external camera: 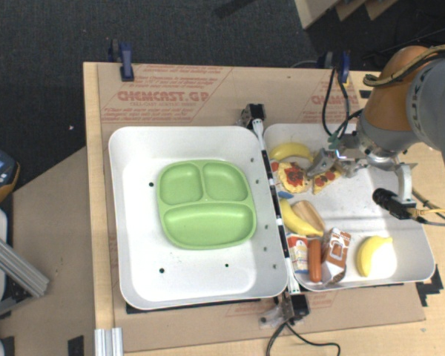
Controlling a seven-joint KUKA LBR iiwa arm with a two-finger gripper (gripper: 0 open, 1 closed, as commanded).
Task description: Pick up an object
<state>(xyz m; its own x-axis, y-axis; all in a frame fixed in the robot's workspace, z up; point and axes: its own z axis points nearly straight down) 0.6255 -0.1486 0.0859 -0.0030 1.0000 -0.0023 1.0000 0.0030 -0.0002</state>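
One claw [322, 170] low over pizza slice [293, 176]

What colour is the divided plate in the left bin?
Light green, plain with no pattern; the divided plate shows clearly in the camera view.

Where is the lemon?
The lemon lies in the right bin, near its front right corner, just right of the brown packet.
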